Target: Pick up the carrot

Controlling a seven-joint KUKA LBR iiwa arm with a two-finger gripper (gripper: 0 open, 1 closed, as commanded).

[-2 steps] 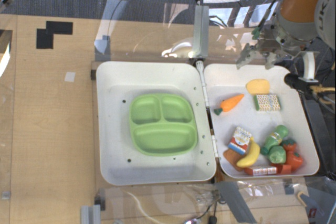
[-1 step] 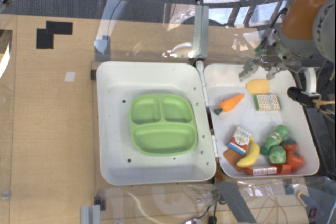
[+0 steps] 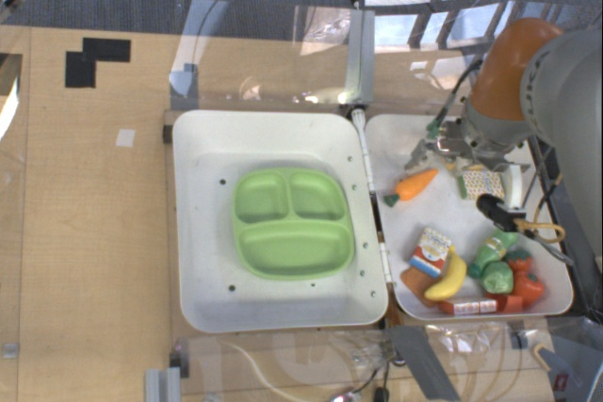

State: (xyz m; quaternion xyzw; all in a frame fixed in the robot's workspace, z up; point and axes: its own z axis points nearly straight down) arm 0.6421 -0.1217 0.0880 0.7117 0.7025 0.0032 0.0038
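The carrot (image 3: 415, 185), orange with a small green top, lies flat on the floor of the right bin (image 3: 391, 141), close to that bin's left wall. My gripper (image 3: 431, 152) hangs just above and behind the carrot's thick end. Its fingers (image 3: 417, 155) stand open, with nothing between them. The carrot is apart from the fingers.
The left bin (image 3: 203, 202) holds a green divided plate (image 3: 292, 223). At the front of the right bin lie a banana (image 3: 448, 278), a small carton (image 3: 431, 251), green and red toy vegetables (image 3: 504, 270) and a red bar (image 3: 467, 306). A patterned box (image 3: 481, 181) sits under the wrist.
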